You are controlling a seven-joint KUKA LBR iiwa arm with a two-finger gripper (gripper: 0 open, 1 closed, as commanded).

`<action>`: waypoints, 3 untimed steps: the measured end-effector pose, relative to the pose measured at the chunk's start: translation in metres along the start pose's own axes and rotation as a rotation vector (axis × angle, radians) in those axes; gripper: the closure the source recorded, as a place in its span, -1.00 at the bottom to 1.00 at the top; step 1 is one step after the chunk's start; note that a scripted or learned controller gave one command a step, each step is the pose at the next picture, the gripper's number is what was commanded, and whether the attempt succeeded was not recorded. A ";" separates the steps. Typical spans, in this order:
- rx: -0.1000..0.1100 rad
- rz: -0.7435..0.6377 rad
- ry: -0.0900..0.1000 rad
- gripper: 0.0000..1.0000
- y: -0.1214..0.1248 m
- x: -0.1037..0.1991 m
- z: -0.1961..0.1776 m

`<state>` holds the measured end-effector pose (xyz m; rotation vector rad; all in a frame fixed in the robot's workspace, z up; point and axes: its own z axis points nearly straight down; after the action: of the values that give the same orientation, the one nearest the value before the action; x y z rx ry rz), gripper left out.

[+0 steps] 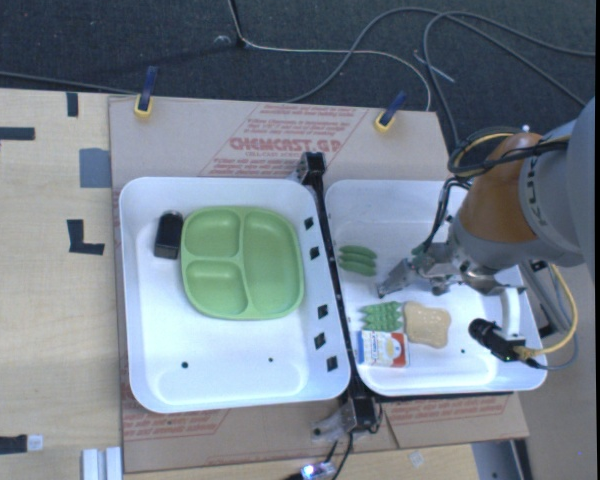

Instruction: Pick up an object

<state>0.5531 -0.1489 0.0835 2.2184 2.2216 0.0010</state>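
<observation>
In the right bin, the gripper hangs low near the middle, pointing left. Nothing shows in its grip. Just left of it lies a green pod-shaped toy. Below it sit a green ridged item, a beige lumpy piece and a small red-and-white carton. The gripper tip is above the green ridged item and apart from it.
The left bin holds a green divided plate and a small black object beside it. A black divider with clips runs between the bins. The arm's wrist and cables cover the right bin's right side.
</observation>
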 end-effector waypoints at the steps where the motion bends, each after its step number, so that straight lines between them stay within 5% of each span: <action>1: -0.001 -0.001 -0.001 1.00 0.001 0.000 -0.013; 3: -0.002 0.000 0.000 1.00 0.013 0.010 -0.128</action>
<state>0.5661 -0.1389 0.2120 2.2171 2.2213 0.0026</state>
